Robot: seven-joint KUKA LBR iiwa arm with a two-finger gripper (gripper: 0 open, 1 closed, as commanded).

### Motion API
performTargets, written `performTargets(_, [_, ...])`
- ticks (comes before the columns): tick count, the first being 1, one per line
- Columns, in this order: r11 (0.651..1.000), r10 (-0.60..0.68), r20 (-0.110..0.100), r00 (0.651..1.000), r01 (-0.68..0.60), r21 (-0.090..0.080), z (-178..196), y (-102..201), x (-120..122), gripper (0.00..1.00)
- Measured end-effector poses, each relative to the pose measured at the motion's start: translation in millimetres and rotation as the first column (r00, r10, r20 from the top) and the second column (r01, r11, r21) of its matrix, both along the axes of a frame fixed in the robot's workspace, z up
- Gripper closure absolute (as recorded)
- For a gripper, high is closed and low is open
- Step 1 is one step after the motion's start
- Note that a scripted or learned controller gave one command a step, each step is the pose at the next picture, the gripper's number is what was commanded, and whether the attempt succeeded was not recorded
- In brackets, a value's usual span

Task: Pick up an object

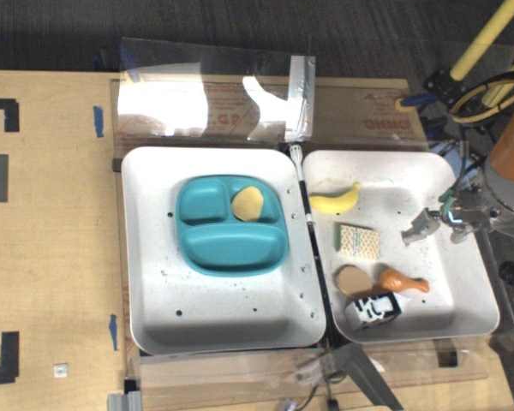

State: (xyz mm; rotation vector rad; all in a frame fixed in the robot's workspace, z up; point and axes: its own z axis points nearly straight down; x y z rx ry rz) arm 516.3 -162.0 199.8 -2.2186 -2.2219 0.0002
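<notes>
The right bin [428, 171] holds a yellow banana [336, 199] near its back left. A pale patterned square [359, 241] lies in the middle. In front of it are a brown disc [353, 278], an orange drumstick-shaped toy [401, 282] and a black-and-white object [375, 308]. My gripper [438, 228] hangs over the right side of this bin, to the right of the square and above the orange toy. It is open, with nothing between its fingers [418, 228].
The left bin [154, 298] bears a teal divided plate [231, 225] with a yellow round item [248, 203] in its back right compartment. A clear plastic sheet [214, 101] lies behind the bins. Cables and a yellow pole [488, 32] crowd the far right.
</notes>
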Motion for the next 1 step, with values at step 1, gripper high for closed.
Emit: performTargets(1, [0.996,0.089,0.019,0.996,-0.089,-0.004,-98.2,38.7,51.4,0.0])
